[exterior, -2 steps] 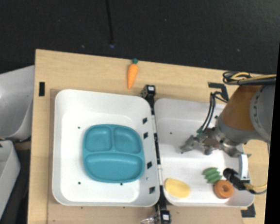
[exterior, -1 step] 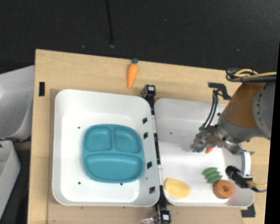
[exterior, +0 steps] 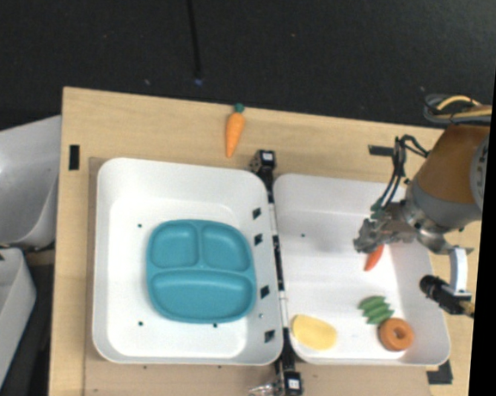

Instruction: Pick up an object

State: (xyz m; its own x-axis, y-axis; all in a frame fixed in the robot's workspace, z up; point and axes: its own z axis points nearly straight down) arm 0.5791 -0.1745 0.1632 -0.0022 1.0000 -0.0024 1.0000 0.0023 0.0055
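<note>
My gripper (exterior: 374,240) sits low in the right bin (exterior: 333,209) over 1 small orange-red piece (exterior: 372,259), its closure hidden from me, so I should seat squarely around it, squeeze, then lift straight up.

Seen from above, the grey arm's claw (exterior: 374,240) hangs over the right bin (exterior: 333,211), closed on a small orange-red piece (exterior: 372,259) that juts from its fingers. Nearer the camera in that bin lie a green pod (exterior: 375,310), a brown ring (exterior: 396,334) and a yellow piece (exterior: 314,332). The left bin (exterior: 113,310) holds a blue divided plate (exterior: 201,270). A toy carrot (exterior: 234,131) rests on the desk (exterior: 151,124) beyond the left bin.
</note>
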